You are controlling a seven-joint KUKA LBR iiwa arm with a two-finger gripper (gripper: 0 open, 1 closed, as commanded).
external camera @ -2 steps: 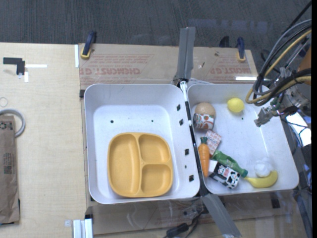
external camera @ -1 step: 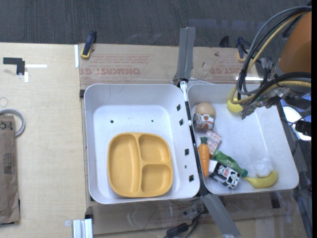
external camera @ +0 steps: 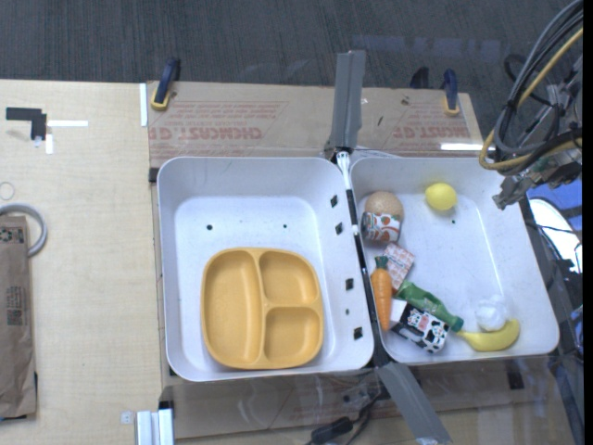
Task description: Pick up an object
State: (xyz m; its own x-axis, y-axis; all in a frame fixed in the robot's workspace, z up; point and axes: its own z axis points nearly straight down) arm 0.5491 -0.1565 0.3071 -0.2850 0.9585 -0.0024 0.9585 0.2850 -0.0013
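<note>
A pale wooden bench [external camera: 83, 248] over dark carpet bears two shallow white bins side by side. The right bin [external camera: 482, 248] holds the pickable things: a small yellow lemon-like ball [external camera: 441, 197] near its far edge, a brown-topped round jar [external camera: 381, 216], an orange plastic carrot [external camera: 382, 293], a black-and-white cow-print carton [external camera: 422, 328] and a yellow banana [external camera: 491, 337] in the near corner. The left bin [external camera: 185, 248] holds a yellow three-compartment tray [external camera: 263, 308]; my gripper [external camera: 515, 189] hangs at the right bin's far right rim, touching nothing, and whether it is spread I cannot tell.

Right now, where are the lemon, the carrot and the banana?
lemon [external camera: 441, 197]: camera view, middle of its yellow skin.
carrot [external camera: 382, 295]: camera view, middle of its orange body.
banana [external camera: 492, 337]: camera view, middle of its curved yellow body.
</note>
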